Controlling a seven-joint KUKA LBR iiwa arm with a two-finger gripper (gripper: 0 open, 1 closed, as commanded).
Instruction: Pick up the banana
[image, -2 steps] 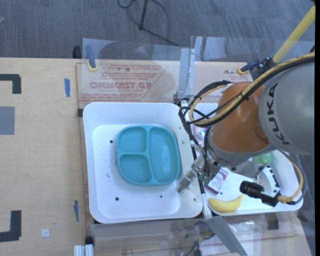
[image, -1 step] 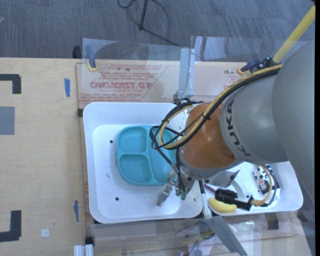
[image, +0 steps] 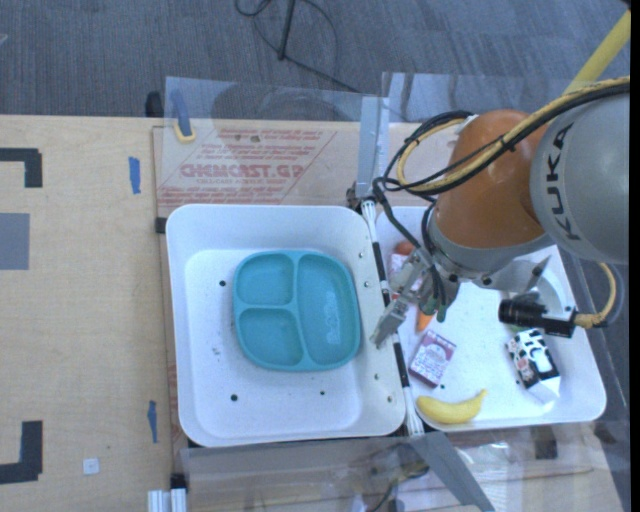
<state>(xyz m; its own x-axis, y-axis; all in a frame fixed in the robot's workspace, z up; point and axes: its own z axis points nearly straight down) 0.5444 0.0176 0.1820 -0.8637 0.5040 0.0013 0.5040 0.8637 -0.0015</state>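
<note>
Banana (image: 451, 407) lay at the right bin's (image: 585, 395) near edge, apart from me. My fingers (image: 400, 312) hung over the divide between the 2 bins, tilted left, slightly parted, gripping nothing.

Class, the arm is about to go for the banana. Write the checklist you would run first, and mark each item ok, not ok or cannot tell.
1. Banana in view, in right bin: ok.
2. Banana free of neighbours; small purple box lies close but apart: ok.
3. Gripper above banana: not ok, it hangs over the divide between the bins.
4. Gripper carries nothing: ok.
5. Fingers open: cannot tell.
</note>
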